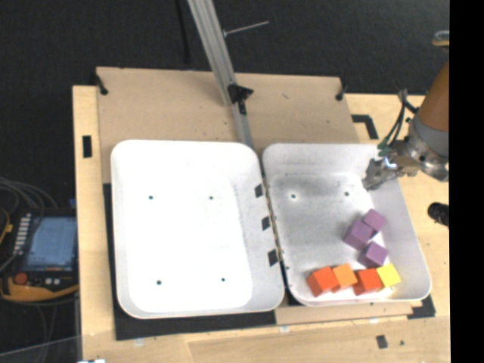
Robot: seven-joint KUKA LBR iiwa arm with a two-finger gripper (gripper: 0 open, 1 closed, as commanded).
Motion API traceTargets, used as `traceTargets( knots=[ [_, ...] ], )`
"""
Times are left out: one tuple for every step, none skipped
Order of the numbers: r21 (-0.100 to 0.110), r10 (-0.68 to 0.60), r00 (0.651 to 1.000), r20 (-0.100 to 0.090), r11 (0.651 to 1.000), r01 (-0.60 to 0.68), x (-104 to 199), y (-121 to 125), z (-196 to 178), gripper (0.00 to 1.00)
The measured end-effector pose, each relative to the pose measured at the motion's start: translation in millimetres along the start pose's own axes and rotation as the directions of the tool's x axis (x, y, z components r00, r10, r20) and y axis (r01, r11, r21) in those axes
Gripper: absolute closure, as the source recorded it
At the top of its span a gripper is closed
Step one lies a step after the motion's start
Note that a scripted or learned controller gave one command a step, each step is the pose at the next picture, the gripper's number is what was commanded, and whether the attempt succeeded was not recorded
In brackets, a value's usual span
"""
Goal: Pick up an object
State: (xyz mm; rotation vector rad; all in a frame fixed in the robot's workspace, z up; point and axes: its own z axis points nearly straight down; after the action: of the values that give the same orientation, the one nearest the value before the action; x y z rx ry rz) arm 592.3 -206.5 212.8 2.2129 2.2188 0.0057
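The wooden bench [189, 97] spans the whole scene, with a slanted metal pole [215, 51] crossing its far side. On it sit two shallow white bins side by side. The left bin [125, 225] has a bare white floor with a few small dark dots. The right bin [318, 172] is greyer and scuffed in its middle, and all the blocks lie in its near right part.

The arm [432, 119] enters from the right, its orange band visible above the grey wrist. The gripper [376, 174] hangs over the far right corner of the right bin, close to the rim, well apart from the blocks; whether its fingers are apart or together I cannot tell, and nothing is seen between them.

Two purple blocks sit mid-right: the larger purple block [364, 230] and, just beside it toward the near side, the smaller purple block [373, 254]. Along the near rim runs a row: a red-orange block [324, 280], an orange block [345, 276], a red block [368, 280] and a yellow block [389, 276], touching or nearly so. The row hugs the near wall; open floor lies to the left and on the far side of the purple pair
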Motion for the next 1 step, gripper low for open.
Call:
traceTargets(
  knots=[
    [0.005, -0.001, 1.000, -0.001, 1.000, 0.001, -1.1, 0.6, 2.6, 1.00]
  ],
)
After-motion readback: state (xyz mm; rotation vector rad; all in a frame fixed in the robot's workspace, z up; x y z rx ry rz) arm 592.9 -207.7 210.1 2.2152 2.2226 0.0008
